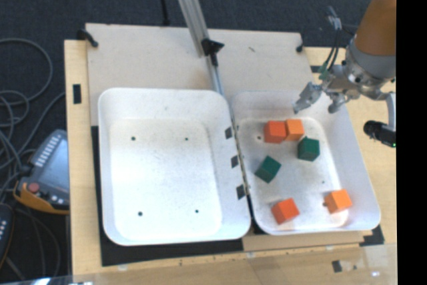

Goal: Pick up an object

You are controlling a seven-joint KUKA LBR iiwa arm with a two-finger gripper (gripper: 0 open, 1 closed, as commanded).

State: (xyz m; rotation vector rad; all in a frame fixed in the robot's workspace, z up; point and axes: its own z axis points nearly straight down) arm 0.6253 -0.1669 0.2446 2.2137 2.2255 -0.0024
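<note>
Camera view gives me the hand (321,99) at upper right, fingers spread wide with nothing between them, over the right shallow white bin's (357,163) top edge. Just below lie touching red-orange (274,131) and orange (295,128) cubes.

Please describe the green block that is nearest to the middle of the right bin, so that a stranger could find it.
Look in the right bin. Near its centre, left of the other green block, lies the green block. It stands alone, turned diagonally, touching nothing.
</note>
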